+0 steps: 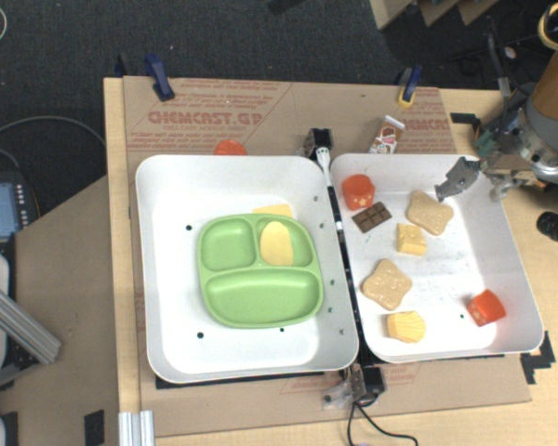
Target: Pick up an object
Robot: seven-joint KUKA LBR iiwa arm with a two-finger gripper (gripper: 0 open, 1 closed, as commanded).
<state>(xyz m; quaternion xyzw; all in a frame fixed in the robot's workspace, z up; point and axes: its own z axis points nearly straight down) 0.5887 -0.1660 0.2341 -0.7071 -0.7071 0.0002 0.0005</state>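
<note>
On your left, the left bin [158,277] carries a green divided plate [258,272] with a pale yellow piece [276,242] in its upper right compartment; that piece looks like light plastic play food, smooth and rounded, so it may slide out of a pinch. Crossing to the right bin [511,249], you meet a red tomato-like piece [358,191], a flat brown chocolate square [372,216], a tan toast slice [387,284], a yellow cheese block [411,240] and a ridged yellow piece [405,325]. All look stiff, light and not fragile. The flat ones lie low, so take them across their short edges. The second toast slice [429,214] lies nearest the gripper [458,178], just left of and below it. Its edges look thick enough to catch, and you should grip across its narrower width. Whether the jaws are spread or pressed together you cannot tell at this slant; nothing is seen between them. Far right sits a red block [486,308], well apart from the rest
</note>
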